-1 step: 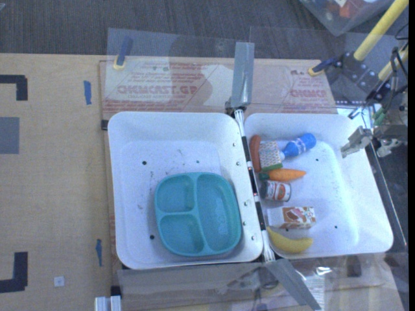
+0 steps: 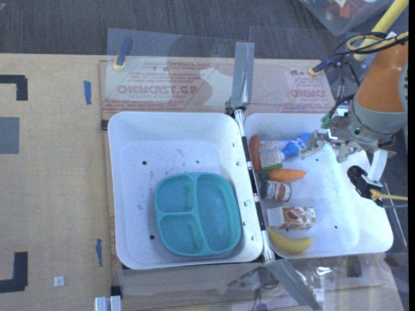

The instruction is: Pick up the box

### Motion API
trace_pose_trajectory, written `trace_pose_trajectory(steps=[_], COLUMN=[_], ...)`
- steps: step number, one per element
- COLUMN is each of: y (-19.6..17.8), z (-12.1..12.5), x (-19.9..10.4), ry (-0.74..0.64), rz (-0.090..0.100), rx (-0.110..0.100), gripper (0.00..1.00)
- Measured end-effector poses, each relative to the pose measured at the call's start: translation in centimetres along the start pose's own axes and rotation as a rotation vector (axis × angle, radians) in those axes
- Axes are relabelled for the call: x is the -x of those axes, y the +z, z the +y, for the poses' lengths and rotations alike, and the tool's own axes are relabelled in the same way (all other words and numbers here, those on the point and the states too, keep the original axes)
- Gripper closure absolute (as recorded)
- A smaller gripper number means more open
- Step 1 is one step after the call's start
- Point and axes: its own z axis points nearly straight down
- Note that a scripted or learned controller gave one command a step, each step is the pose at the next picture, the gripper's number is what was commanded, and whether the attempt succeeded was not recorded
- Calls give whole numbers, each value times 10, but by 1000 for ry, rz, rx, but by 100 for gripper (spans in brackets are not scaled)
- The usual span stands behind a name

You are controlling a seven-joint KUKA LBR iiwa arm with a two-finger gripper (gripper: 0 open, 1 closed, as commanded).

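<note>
The box (image 2: 292,217) is a small brown-and-white carton lying flat in the right bin (image 2: 363,232), near its front left. My gripper (image 2: 329,145) hangs over the back middle of that bin, up and to the right of the box and well apart from it. Its fingers stand open with nothing between them. The grey arm with its orange band (image 2: 382,86) comes in from the right.
Along the right bin's left side lie a sausage (image 2: 255,149), a speckled block (image 2: 270,153), a blue bottle (image 2: 296,146), a carrot (image 2: 286,173), a small can (image 2: 277,190) and a banana (image 2: 290,243). The left bin (image 2: 130,148) holds a teal divided plate (image 2: 196,214).
</note>
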Motion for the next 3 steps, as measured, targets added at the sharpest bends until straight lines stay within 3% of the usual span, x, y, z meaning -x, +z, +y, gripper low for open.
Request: trace_pose_trajectory(steps=[1,2,3], y=[68,74,73], z=[1,-46,-57], x=[-32,-50,-52], ry=[37,-99,-224], rz=[-3,-1,0], rx=[5,12,13], gripper=[0,0,0])
